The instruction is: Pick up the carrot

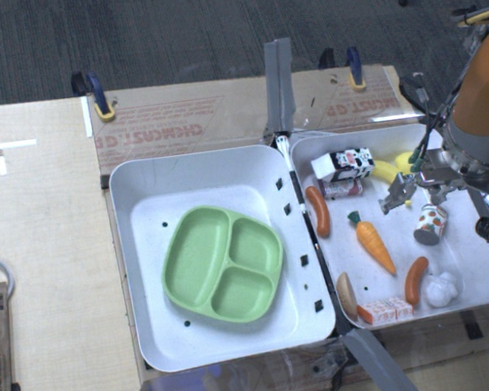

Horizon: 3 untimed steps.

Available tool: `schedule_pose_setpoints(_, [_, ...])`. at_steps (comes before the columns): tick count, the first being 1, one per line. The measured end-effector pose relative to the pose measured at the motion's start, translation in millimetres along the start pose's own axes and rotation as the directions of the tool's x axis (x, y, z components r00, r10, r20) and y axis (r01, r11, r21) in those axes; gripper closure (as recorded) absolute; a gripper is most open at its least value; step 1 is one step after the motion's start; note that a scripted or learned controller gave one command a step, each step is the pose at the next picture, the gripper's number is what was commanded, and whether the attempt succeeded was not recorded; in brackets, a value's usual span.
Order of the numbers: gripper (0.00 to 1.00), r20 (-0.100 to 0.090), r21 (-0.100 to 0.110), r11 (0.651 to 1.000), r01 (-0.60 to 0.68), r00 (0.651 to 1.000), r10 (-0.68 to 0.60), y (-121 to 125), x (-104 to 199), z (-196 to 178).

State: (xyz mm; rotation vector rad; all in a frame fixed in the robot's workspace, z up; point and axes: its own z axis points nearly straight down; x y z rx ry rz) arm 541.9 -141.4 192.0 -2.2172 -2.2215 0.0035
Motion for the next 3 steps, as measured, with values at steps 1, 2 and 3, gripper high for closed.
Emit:
schedule_pose_setpoints(1, [0.00,0.000,-0.001,1.000,-0.023,1.000,0.023,-11.8,23.8,101.1])
schedule_pose_setpoints(2, [1.00,0.000,0.001,1.000,-0.027,1.000,0.027,-12.1,23.1,92.6])
schedule_pose_setpoints(3, [1.00,0.001,-0.001,0.983,-0.184,0.983,0.184,0.6,125.5,1.3])
